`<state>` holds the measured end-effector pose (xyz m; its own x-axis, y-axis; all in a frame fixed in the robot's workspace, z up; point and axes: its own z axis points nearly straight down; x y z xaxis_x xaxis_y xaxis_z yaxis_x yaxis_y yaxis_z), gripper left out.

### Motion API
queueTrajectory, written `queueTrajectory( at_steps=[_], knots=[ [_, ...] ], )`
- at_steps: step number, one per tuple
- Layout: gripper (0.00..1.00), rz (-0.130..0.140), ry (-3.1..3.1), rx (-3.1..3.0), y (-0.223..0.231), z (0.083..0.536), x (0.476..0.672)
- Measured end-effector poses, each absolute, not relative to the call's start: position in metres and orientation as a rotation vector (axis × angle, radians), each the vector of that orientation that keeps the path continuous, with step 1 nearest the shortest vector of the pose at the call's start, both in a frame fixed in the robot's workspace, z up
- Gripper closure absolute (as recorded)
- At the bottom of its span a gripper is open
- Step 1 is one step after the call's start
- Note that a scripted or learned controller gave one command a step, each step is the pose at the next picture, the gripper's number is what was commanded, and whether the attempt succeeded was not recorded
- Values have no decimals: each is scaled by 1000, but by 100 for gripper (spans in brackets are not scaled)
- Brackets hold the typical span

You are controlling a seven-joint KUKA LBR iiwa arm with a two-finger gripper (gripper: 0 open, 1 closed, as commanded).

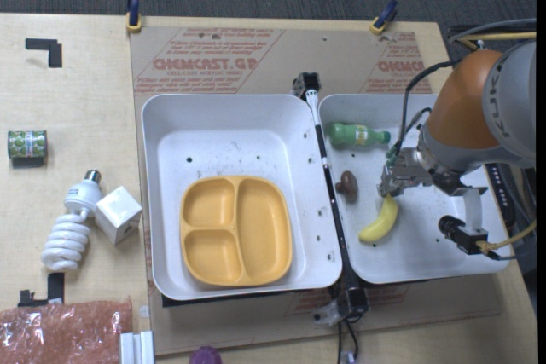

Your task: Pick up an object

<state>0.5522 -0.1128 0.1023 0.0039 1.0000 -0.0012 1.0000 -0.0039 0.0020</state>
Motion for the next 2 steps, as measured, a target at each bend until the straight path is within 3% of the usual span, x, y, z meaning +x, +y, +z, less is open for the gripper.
queueTrajectory(
  at_steps=[1,2],
  knots=[
    [0,1,2216,2224,-113,102,552],
    [100,2,2213,2224,-114,112,553]
  ],
)
